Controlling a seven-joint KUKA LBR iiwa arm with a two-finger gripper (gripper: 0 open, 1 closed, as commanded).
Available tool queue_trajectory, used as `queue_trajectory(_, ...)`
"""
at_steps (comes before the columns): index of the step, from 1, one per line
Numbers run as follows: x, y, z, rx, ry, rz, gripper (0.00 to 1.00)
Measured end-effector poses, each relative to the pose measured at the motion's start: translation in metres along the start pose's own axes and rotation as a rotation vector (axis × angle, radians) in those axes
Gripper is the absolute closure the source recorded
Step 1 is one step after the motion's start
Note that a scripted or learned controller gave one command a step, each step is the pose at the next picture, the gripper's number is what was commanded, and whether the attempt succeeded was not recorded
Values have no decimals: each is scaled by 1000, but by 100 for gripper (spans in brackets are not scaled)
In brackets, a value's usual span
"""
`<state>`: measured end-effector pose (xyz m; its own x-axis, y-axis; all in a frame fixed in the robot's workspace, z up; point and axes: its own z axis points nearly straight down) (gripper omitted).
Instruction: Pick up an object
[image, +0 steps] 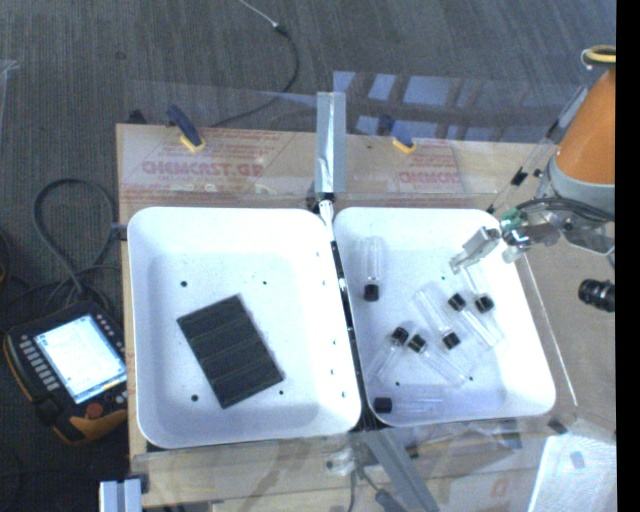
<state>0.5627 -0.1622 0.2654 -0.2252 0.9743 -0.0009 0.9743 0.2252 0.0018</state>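
Several clear plastic vials with black caps lie in the right bin (520, 395). One vial (372, 262) lies near the bin's left wall, a cluster (450, 335) sits in the middle, and one more (405, 406) rests at the front edge. A black ribbed rectangular block (229, 350) lies flat and turned at an angle in the left bin (150, 250). My gripper (474, 250) hangs over the back right part of the right bin, above and behind the cluster, with nothing visibly in it. The grey wrist and orange band (590, 130) stand at the right edge.
A teach pendant (70, 368) with a lit screen lies left of the bench, beside looping cables. Clamps (183, 122) and a metal strip (330, 145) sit at the bench's back edge. A black knob (596, 293) juts out by the arm.
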Motion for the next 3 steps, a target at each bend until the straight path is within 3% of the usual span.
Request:
queue_trajectory(1, -14, -8, 107, 2, 3, -76, 0)
queue_trajectory(2, -33, 28, 173, 0, 2, -103, 0)
queue_trajectory(3, -37, 98, 175, 10, 1, -362, 0)
